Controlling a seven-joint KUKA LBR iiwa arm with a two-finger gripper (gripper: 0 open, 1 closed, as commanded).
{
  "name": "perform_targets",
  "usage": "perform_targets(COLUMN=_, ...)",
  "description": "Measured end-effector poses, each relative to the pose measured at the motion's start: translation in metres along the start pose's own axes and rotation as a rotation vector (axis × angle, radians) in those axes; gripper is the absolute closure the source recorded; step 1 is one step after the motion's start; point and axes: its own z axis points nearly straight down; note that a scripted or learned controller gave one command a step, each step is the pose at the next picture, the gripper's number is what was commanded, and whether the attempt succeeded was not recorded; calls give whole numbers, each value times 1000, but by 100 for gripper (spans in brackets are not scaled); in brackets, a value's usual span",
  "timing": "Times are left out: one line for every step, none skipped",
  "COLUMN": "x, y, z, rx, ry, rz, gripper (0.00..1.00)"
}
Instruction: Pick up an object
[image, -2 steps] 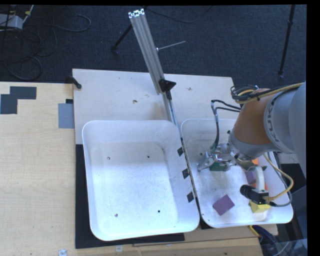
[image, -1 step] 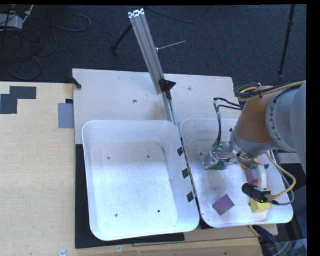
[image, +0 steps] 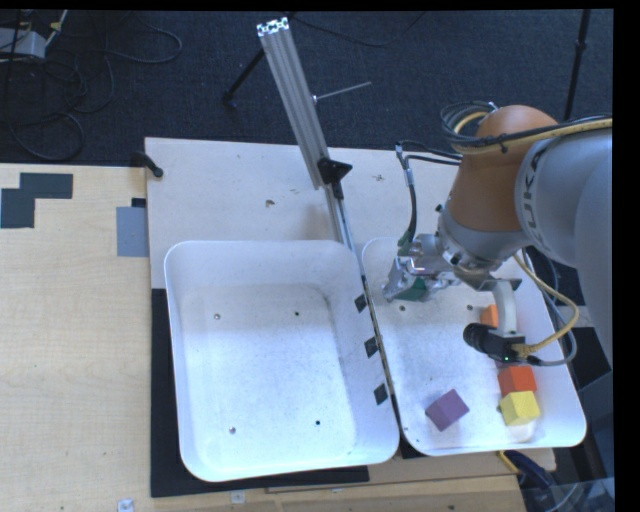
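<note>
My gripper (image: 406, 280) is low over the far left part of the right bin (image: 560, 425), near the wall shared with the left bin. A small green object (image: 414, 291) lies right at its tip, partly covered by it. A purple block (image: 447, 409) lies near the right bin's front. An orange block (image: 517, 379) and a yellow block (image: 520, 407) sit together at the front right. A small orange piece (image: 488, 316) shows beside the wrist, partly hidden.
The left bin (image: 200, 270) stands beside the right one, with black clips (image: 371, 346) along their shared wall. A slanted metal rail (image: 300, 110) rises behind the bins. The grey arm (image: 560, 200) covers the right bin's far right side.
</note>
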Motion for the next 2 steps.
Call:
perform_targets(x=46, y=36, z=6, rx=7, ry=0, rz=2, gripper=100)
perform_targets(x=76, y=-17, z=-45, rx=8, ry=0, rz=3, gripper=100)
